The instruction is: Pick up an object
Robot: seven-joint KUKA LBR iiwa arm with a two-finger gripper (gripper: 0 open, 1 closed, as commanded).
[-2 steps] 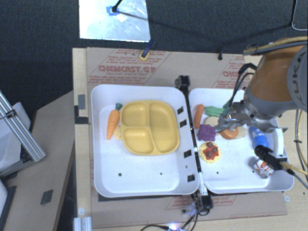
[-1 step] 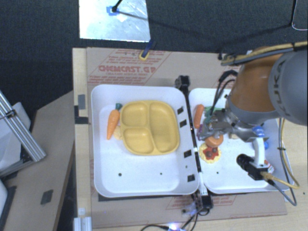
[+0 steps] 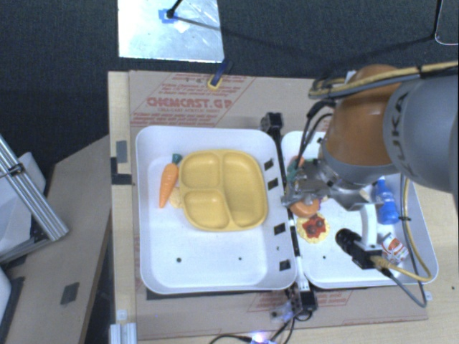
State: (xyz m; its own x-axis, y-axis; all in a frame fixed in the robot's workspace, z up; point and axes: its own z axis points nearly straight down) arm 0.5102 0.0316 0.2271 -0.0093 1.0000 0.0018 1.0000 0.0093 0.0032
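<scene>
Nearest the bench's front edge sit the two white bins, side by side. The left bin (image 3: 215, 264) holds one yellow plate (image 3: 219, 190) with three compartments, and one toy carrot (image 3: 168, 183) lying just beside the plate's left edge, its green top pointing away from me. That makes two things in that bin.

The right bin (image 3: 337, 274) is more crowded. I count one small round yellowish piece with a red topping (image 3: 314, 228), one orange rounded piece (image 3: 307, 208) just behind it, one blue object (image 3: 386, 205) toward the right, and one small white-and-red item (image 3: 393, 247) near the right wall. What each of these is, I cannot tell.

The gripper (image 3: 305, 190) hangs low over the left part of the right bin, right above the orange piece. Its fingers are hidden among cables and metal, so I cannot tell how far apart they stand or whether anything sits between them. The grey arm (image 3: 423, 135) with its orange band (image 3: 362, 117) rises behind it.

Farther back, the brown board (image 3: 190, 100) under the bins bears red print reading "CHEMCAST", followed by letters that look like "GP". One yellow-and-blue clip (image 3: 217, 77) sits at its far edge. Beyond that lies one shiny silver sheet (image 3: 170, 20) on dark carpet.
</scene>
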